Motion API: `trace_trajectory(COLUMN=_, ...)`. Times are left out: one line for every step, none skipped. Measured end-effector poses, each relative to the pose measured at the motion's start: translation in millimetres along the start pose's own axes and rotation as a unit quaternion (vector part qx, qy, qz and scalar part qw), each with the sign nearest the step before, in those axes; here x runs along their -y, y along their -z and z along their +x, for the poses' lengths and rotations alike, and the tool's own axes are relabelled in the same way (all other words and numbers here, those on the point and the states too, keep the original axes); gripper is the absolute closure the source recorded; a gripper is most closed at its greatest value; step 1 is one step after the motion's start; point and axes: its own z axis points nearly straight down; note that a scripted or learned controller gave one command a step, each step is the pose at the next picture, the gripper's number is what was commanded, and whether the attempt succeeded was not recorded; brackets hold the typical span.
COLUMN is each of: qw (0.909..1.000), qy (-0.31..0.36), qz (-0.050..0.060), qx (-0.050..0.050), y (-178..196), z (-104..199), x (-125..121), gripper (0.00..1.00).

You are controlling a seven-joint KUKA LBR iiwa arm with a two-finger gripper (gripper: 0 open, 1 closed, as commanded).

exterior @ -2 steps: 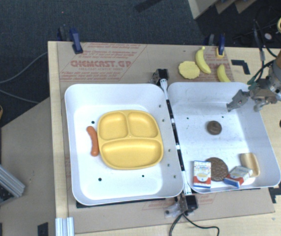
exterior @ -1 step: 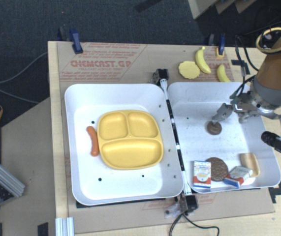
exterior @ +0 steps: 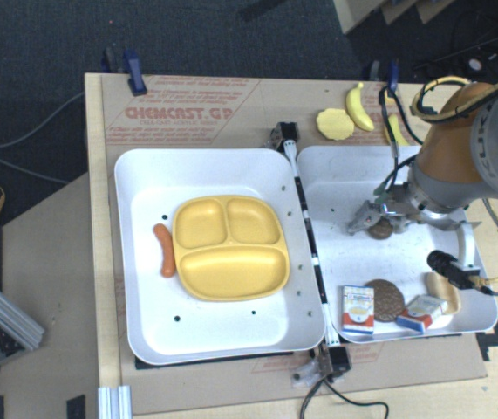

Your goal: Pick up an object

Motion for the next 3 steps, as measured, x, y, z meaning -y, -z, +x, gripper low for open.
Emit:
trace_trajectory(qw=1.0000, qy=-0.003, qz=-0.005, qx=0.003, y=5, z=-48, x=-24, gripper=0.00)
trace_trajectory(qw=1.0000, qy=0.000, qz=-0.002, qx=0.000, y=4, z=1, x=-6, gripper=0.00)
trace_trajectory(qw=1.0000, qy=-0.003, qz=-0.004, qx=0.003, y=4, z=-44, x=-4, gripper=0.00)
